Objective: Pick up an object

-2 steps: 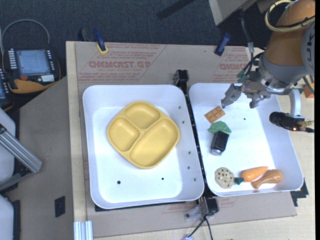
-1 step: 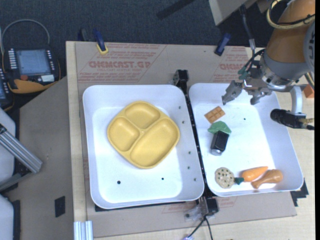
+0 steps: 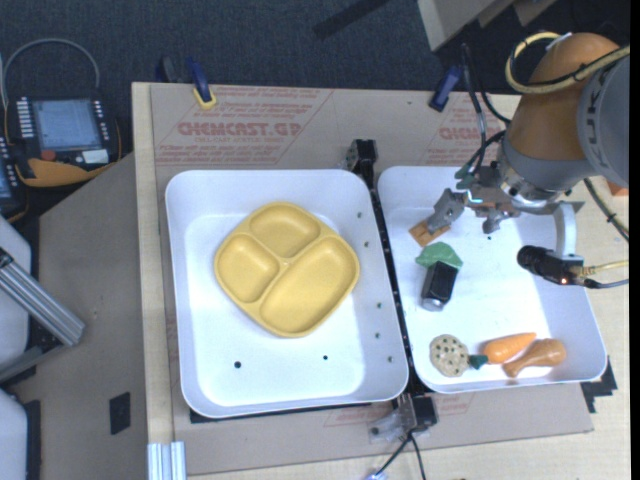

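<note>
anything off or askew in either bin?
Mostly tidy. The yellow divided plate sits rotated, skewed to the left bin's walls. In the right bin, the green piece rests against the dark block. No spills or damage visible.

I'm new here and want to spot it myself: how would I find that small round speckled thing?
Look in the right-hand white bin, along its near edge. The round speckled cookie lies there, left of the carrot. It alone is flat, tan and dotted.

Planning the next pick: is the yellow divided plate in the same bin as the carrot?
No, the yellow plate lies in the left bin; the carrot is in the right bin.
</note>
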{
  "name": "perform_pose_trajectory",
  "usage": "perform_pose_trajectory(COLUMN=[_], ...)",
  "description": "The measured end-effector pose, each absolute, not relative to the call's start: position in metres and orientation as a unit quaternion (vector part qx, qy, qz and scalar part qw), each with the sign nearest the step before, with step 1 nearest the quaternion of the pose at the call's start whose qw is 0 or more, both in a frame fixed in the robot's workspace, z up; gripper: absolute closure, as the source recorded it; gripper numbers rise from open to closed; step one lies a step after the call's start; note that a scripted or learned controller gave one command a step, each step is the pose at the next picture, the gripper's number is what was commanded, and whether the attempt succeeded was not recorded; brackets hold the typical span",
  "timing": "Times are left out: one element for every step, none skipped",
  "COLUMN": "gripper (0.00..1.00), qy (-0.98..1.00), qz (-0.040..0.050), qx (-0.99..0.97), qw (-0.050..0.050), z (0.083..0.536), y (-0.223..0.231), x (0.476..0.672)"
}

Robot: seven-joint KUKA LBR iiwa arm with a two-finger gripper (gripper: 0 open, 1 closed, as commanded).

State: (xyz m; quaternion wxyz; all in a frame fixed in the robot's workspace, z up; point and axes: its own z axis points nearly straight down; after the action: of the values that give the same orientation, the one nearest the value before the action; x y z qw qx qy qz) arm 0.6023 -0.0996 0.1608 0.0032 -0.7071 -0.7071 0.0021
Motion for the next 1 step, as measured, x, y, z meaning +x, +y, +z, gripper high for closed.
perform_pose_trajectory(gripper=[0.00], qy=[-0.707], qz=[0.0024], qx=[-0.707], qw=[0.004], z=[0.0971], y=[-0.1017], x=[0.6034])
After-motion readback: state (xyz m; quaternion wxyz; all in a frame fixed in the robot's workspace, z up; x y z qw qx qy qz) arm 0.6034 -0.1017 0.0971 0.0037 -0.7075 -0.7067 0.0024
